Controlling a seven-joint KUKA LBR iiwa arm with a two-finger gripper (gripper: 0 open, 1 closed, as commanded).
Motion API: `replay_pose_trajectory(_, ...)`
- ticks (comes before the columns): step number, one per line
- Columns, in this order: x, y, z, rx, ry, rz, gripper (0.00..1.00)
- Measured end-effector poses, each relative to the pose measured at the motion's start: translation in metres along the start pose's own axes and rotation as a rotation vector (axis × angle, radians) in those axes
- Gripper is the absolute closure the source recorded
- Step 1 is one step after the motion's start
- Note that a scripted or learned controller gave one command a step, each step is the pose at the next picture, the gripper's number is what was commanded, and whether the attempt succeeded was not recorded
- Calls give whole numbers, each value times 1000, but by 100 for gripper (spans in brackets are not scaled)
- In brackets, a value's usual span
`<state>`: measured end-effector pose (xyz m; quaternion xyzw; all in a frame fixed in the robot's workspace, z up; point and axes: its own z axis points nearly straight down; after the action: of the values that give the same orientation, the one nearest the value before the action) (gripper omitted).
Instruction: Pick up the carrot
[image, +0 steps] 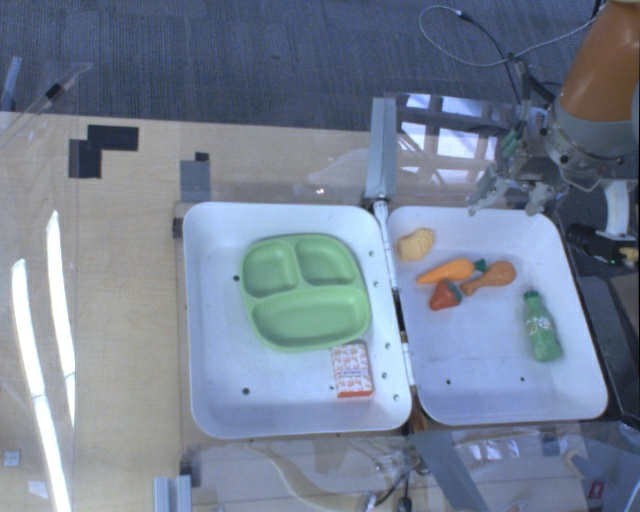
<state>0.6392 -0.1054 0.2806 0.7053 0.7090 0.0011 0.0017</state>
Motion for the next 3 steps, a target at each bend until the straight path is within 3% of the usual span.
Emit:
replay_pose_trajectory(1,-35,-81,102,1,1,163,0)
replay_pose_trajectory(2,-8,-11,173,1,1,100,0)
replay_pose_trajectory(3,-26,16,193,-6,-1,-222,0)
